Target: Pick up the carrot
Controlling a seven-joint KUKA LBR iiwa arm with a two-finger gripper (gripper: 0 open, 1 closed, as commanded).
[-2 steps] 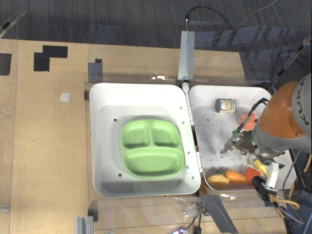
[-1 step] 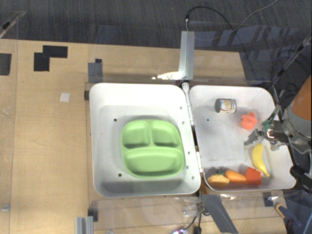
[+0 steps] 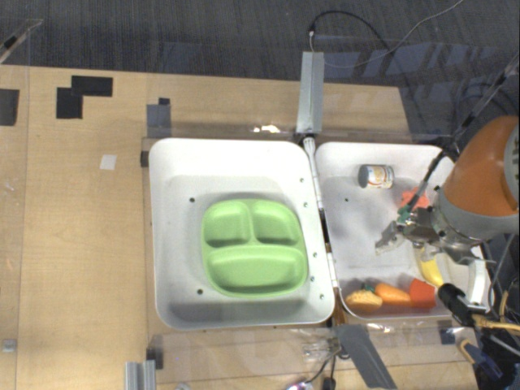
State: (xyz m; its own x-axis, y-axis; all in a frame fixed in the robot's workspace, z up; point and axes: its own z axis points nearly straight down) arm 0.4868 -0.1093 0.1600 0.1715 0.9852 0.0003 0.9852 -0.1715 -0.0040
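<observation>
- We see the grey arm with the orange band reaching in from the right over the right shallow white bin.
- Its gripper hangs over the bare middle of this bin. Nothing shows in its grasp, and whether it is open or closed we cannot tell from this slanted view.
- The orange tapered carrot lies along the near wall of the same bin. It is between a pale yellow-brown bun-like piece and a red-orange block, and it seems to touch both.
- A yellow banana-like piece lies just beside the block, partly under the wrist, and a small silver can rests near the far wall.
- The left white bin carries a green divided plastic plate, well apart from the work.
- We judge that the step in hand is the approach: the gripper is near the carrot but apart from it, and the carrot is not yet lifted.
- The next move, in our opinion, calls for moving toward the near wall, going down across the carrot's narrow width, and closing without catching the neighbours or the wall.
</observation>
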